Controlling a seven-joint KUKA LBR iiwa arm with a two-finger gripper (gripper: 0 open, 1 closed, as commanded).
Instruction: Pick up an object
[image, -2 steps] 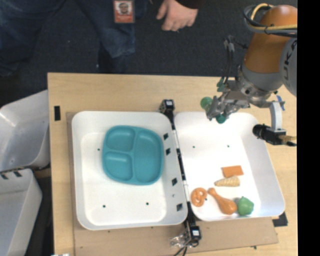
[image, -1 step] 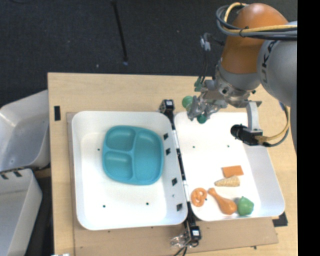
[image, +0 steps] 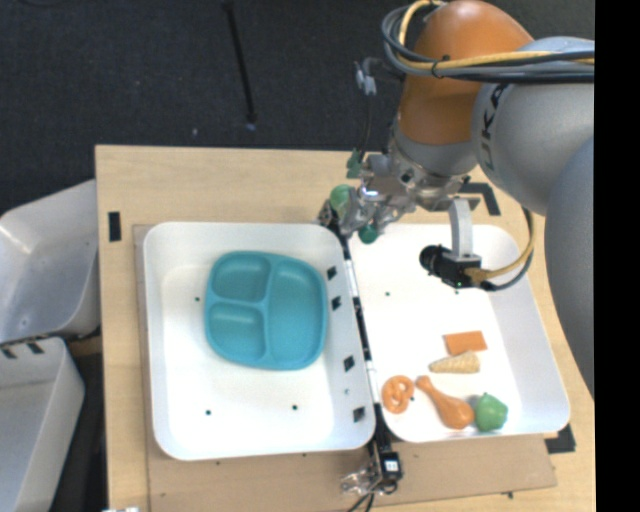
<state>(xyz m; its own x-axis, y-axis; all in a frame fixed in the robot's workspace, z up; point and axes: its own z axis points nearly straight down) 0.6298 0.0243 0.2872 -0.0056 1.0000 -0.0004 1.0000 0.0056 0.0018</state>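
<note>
One drumstick (image: 446, 402), long axis diagonal, thick end lower right

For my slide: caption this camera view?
Gripper hovers between bins; teal plate left, toy foods right.

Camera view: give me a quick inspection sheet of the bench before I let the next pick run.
Surface: wooden bench bearing left bin and right bin, side by side.
Job's things: in right bin's near corner, orange slab, corn, pretzel, drumstick, green piece.
Clutter: teal tray, three compartments, in left bin.
Grippers: gripper at far end of the bins' divider; something green at its tip, unclear whether held.
Cables: yellow and grey cables looped over wrist; small connector at near edge.
Surroundings: white containers left of bench; dark floor behind.
</note>
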